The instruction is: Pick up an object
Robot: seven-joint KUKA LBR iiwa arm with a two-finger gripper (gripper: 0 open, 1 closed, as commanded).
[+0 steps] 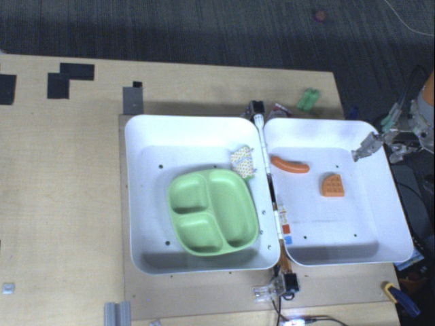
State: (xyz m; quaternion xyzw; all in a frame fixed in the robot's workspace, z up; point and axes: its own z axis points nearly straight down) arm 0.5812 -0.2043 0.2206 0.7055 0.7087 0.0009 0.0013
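On the counter (61, 202), toward its right half, two white bins sit side by side, their inner rims touching. Black patches (68, 80) mark the counter's far-left part, and a small grey block (132, 99) stands just beyond the left bin's far-left corner. Within the left bin (146, 182) a green tray (213, 211) with three compartments lies slightly turned, filling much of the bin's middle and near part; all its compartments look bare. At the tray's far-right corner, against the bin's right wall, a small patterned cloth (242, 160) rests, just touching the tray's edge. Across the shared rims, in the right bin (367, 236), an orange sausage (290, 165) lies near the far-left part, close to the left wall, set lengthwise roughly along the far edge. Right of it and a little nearer, well clear of the walls, sits a small orange waffle (332, 185), apart from the sausage. Beyond the right bin's far edge a green toy (308, 100) lies on the counter. At the right bin's far-right corner the jaws (376, 143) hang over the rim, well apart from sausage and waffle; nothing shows between them, but whether they stand apart or together I cannot tell.
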